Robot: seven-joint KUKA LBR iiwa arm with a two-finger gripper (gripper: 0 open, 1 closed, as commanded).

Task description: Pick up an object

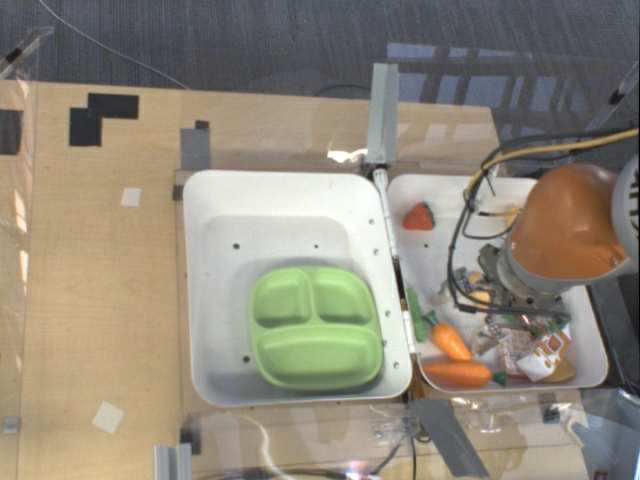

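carrots [455, 358] | right bin [598, 353] | end effector [515, 318] above, grip unclear | wrapper [545, 353] print possibly unreadable

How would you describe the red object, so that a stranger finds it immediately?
Look at the right bin, where the arm works. Near its far left corner lies a small strawberry, apart from the carrots at the near side. It is the only red thing, with a green top.
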